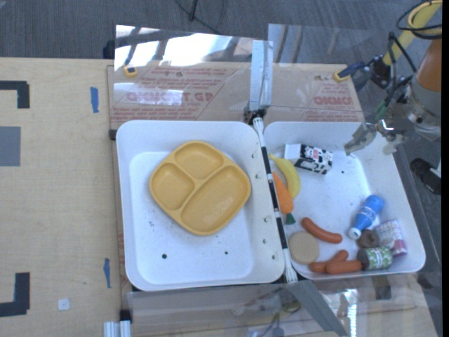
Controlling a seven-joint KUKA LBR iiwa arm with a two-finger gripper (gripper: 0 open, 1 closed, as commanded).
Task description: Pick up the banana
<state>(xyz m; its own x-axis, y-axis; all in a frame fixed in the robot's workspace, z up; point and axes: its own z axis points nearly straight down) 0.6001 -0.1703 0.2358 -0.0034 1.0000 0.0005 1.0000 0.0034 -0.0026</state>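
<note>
Still not picked up: banana point(288, 174) lying at 9 o'clock edge of right bin point(393, 188), next to carrot point(283, 195). End effector point(365, 137) up at 1 o'clock, well apart, holding nothing; open/closed — can't tell.

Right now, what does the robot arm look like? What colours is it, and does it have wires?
The arm at the right edge is grey with an orange band. Yellow and black cables loop above it, and a blue and yellow fitting sticks out beside them. Its end effector is pale grey metal with thin fingers.
</note>
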